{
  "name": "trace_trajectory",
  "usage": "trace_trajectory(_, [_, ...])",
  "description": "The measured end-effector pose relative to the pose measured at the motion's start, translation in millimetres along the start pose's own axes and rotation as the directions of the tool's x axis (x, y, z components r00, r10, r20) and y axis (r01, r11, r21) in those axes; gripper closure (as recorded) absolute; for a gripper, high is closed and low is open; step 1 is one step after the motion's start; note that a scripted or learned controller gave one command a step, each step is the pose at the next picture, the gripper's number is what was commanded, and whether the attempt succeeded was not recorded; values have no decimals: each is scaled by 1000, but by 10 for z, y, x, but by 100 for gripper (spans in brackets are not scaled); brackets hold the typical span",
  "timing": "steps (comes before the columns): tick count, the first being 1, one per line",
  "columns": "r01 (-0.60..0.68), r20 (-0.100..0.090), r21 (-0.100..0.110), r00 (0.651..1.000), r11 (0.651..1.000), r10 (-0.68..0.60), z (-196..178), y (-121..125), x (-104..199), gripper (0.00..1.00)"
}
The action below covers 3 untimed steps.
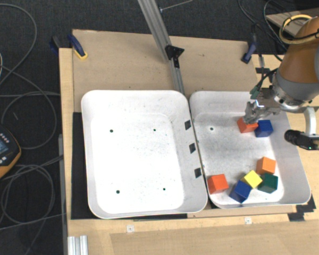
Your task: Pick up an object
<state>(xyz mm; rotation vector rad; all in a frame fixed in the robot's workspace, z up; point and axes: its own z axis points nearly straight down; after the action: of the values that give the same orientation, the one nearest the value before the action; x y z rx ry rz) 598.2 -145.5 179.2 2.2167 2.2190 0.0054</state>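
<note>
Camera view, table (pixel 127 54): two white bins sit side by side on it; the left bin (pixel 95 105) has only dark specks on its floor.
Camera view, right bin (pixel 223 102): it carries all the blocks.
Camera view, arm: it comes in from 3 o'clock, with the orange band above the wrist.
Camera view, hand (pixel 253 112): low over the right bin, towards 1 o'clock of that bin's middle. Its tips sit right at the top of a red-orange block (pixel 246 125). How wide it is spread I cannot tell, and nothing can be seen gripped between the tips.
Camera view, nearest neighbour: a blue cube (pixel 263 128) lies just beside the red-orange block, at its 3 o'clock.
Camera view, far cluster: at 5 o'clock of the bin sit an orange cube (pixel 218 183), a blue block (pixel 239 191), a yellow cube (pixel 252 179), a green cube (pixel 268 183) and an orange block (pixel 266 165), well apart from the hand.
Step in hand: by my reading, the descent onto the red-orange block.
Next move calls for: closing squarely on that block without catching the blue cube, then a straight lift to test the hold.
</note>
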Motion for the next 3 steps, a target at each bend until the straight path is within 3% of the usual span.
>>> trace_trajectory(2, [1, 1, -2, 1000, 1000, -1, -1187, 71, -13, 100])
trace_trajectory(3, [5, -3, 6, 1000, 1000, -5, -1202, 59, 515, 100])
